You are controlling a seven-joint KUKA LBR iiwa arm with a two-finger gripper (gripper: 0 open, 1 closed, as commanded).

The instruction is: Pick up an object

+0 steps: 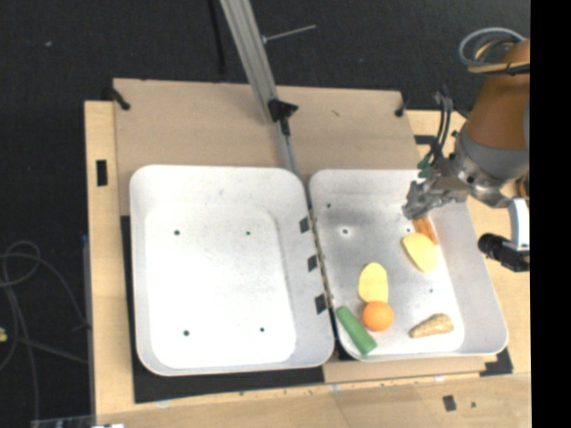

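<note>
The gripper (419,205) hangs over the right bin (473,328) near its far right corner, just above an orange piece (426,231) and a pale yellow piece (420,251); whether it grips cannot be told.

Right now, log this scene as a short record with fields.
arm: reaches in from the right
pincer: over right bin, near its back right
items in right bin: yellow piece, yellow oval, orange ball, green stick, tan wedge, orange piece beside pincer
left bin: white, shallow
</note>
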